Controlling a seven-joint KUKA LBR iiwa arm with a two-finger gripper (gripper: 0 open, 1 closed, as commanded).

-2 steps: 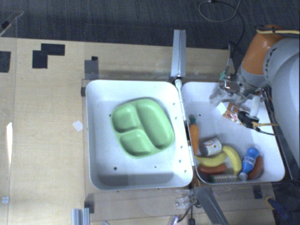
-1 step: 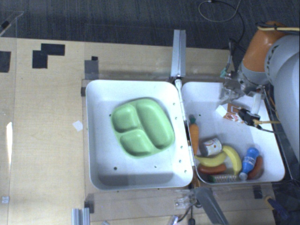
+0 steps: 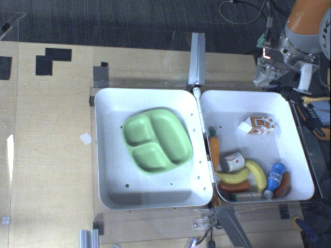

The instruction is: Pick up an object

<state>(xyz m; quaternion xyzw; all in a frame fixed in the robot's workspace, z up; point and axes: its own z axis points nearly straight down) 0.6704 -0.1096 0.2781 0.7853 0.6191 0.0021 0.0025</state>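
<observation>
So this is looking like the very start of the pick: nothing is getting grabbed yet. The arm [image 3: 309, 9] is hanging up at the far right, past the far edge of the right bin [image 3: 289, 107], with the hand [image 3: 266, 74] sitting above the desk [image 3: 46, 138] just outside that bin's far rim. Can't tell if the hand is released or clenched, it's too small and blurry, but nothing is showing in it.

The stuff to pick is all piling up in the right bin: a carton [image 3: 258, 124] lying by itself toward the far side, then a carrot [image 3: 214, 152], can [image 3: 232, 162], banana [image 3: 247, 173] and blue bottle [image 3: 275, 176] crowding the near edge. The left bin [image 3: 103, 138] is holding a green tray [image 3: 156, 139].

My guess is the next move is swinging over the right bin and dropping on something. The carton is looking easiest, since it's sitting apart.
</observation>
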